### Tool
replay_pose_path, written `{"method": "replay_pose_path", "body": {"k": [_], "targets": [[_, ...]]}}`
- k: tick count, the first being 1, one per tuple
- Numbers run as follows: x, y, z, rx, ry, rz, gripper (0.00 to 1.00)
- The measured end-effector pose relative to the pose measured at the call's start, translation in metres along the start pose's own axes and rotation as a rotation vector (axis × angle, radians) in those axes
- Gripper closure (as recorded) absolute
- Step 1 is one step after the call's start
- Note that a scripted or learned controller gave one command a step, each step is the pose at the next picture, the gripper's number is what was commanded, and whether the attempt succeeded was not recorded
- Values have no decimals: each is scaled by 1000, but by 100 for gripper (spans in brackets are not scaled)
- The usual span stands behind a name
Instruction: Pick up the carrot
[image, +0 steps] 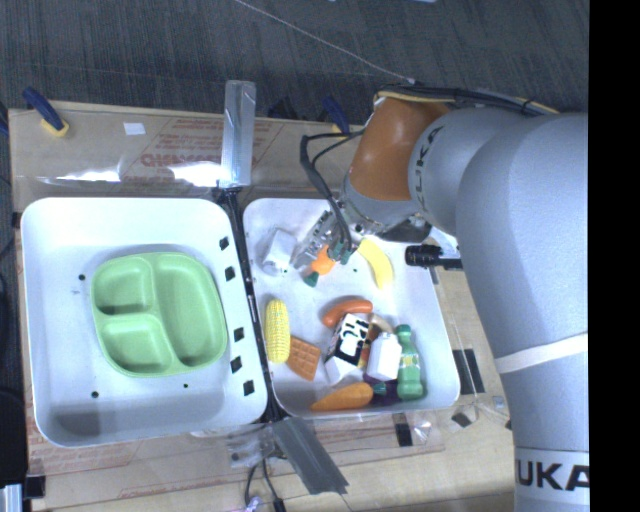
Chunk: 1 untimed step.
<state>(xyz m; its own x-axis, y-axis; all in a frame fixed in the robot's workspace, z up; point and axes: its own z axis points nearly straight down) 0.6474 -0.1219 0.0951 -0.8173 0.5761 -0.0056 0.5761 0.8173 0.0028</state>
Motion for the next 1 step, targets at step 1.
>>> {"method": "replay_pose_path", "body": {"k": [1], "targets": [[15, 4, -36, 4, 3, 500, 100]]}}
